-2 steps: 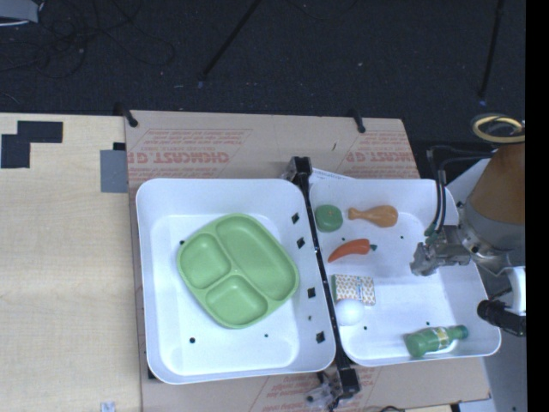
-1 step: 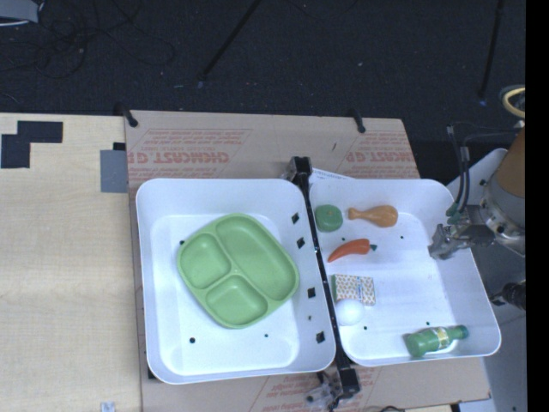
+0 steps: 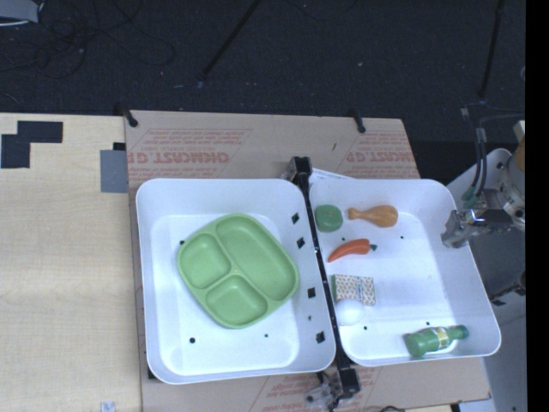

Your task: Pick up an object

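Two white bins sit side by side on a sheet of cardboard (image 3: 257,140) on the table (image 3: 60,273). The left bin (image 3: 159,350) holds a green plate (image 3: 238,269) with three parts, lying flat near the middle. The right bin (image 3: 446,256) holds a few small things. A round green thing (image 3: 328,218) sits near the top left corner, and just beside it on the right is a toy chicken leg (image 3: 374,215). Below them lies an orange toy carrot (image 3: 349,249) with a green tip. Further down is a small patterned packet (image 3: 354,289), and a white ball (image 3: 349,314) sits touching its lower edge, next to the bin's left wall. A green bottle (image 3: 435,340) lies on its side in the bottom right corner, well apart from the rest. The tool (image 3: 463,226) is at the right edge of the right bin, over the rim, and away from all the things. It holds nothing. I cannot tell if it is wide or narrow, as it is too small and blurry.
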